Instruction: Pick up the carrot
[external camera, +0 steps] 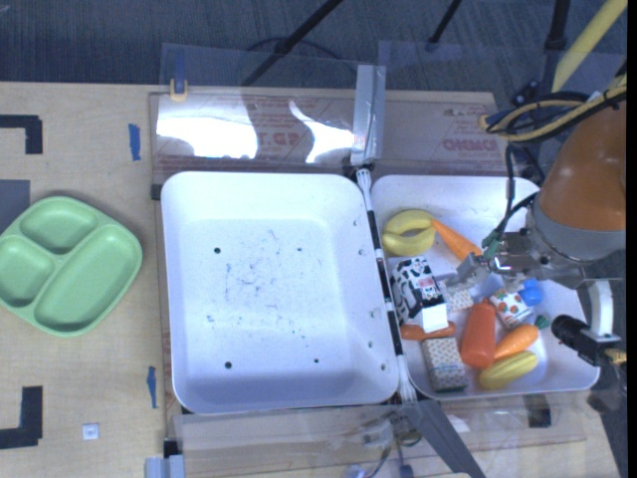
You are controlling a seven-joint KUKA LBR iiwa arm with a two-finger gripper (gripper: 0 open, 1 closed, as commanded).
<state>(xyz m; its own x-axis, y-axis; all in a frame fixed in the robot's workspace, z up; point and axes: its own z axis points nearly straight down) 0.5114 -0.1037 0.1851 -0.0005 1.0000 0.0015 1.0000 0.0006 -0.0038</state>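
Your KUKA arm (587, 182) reached over the right bin (453, 189) from its right side, the orange band above the wrist hanging over the bin's right rim. The gripper (495, 257) hovered near the middle of the right bin. You could not tell from this slanted overhead angle whether it was clenched or released, and nothing was visibly held in it.

The carrot (456, 239), slim and orange, lay at a slant in the far half of the right bin, its thick end touching a yellow toy (408, 232) and its narrow end pointing at the gripper, just short of it.

In the near half of the right bin you had a crowded heap: a black-and-white printed box (418, 285), a tall orange piece (479, 333), a stubbier orange piece with a green end (517, 342), a yellow banana-like piece (509, 368) and a small brownish packet (446, 361).

The left bin (269, 287) sat directly against the right bin's left wall. A green divided plate (65, 264) rested on the bench well to the left of the right bin, beyond the left bin.
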